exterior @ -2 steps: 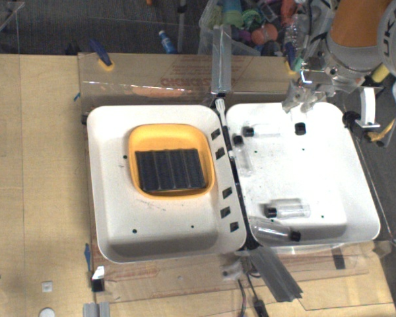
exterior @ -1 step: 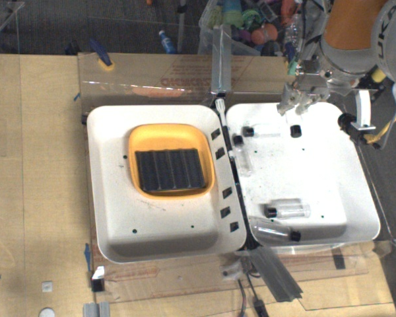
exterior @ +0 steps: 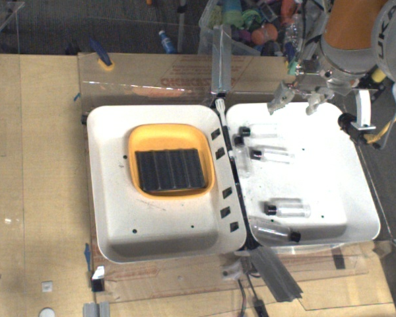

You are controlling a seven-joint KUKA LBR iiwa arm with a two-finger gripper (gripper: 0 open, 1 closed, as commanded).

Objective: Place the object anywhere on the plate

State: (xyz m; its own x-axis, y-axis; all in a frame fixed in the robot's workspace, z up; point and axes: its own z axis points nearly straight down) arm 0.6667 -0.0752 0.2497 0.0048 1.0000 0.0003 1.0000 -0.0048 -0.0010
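Two shallow white bins sit side by side. The left bin (exterior: 112, 230) holds an orange plate (exterior: 170, 136) with a dark ridged insert. The right bin (exterior: 343, 177) holds several clear vials with black caps (exterior: 269, 154). The gripper (exterior: 296, 104) hovers above that bin's far edge, fingers spread apart, gripping nothing.

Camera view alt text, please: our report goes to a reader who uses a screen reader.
The arm's tool hangs open over the far edge of the right bin, where several clear vials with black caps lie scattered. In the left bin an orange plate holds a dark ridged block.
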